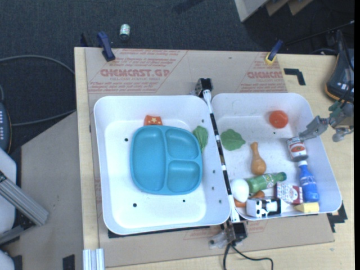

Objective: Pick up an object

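I see even, bright overhead light; both white bins [112,207] near blown out, little wall detail. Soft short shadows fall toward 6 o'clock under the blue tray [166,159]. Dark floor [45,16] at 10 o'clock stays murky. Overall slightly soft, low-res; small items at 4 o'clock smear together.

Tray [166,160] in left bin [107,151]; bottles [307,181] in right bin [329,167].
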Controlling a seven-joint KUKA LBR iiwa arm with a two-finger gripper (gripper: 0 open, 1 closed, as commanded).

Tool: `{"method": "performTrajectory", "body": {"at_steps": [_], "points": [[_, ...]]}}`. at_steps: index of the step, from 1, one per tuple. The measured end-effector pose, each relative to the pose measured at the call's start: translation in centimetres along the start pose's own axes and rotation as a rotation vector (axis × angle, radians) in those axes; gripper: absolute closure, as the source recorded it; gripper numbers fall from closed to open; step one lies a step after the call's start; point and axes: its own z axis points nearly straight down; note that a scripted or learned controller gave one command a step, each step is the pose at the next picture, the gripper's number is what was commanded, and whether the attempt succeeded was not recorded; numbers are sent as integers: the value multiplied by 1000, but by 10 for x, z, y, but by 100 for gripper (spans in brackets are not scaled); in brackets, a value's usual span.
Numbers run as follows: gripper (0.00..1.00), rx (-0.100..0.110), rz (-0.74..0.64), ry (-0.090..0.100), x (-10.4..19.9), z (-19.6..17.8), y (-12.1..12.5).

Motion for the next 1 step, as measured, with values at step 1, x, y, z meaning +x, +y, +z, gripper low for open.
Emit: {"method": "performTrajectory", "body": {"at_steps": [1], "points": [[0,3,-1,2,85,142,15]]}}
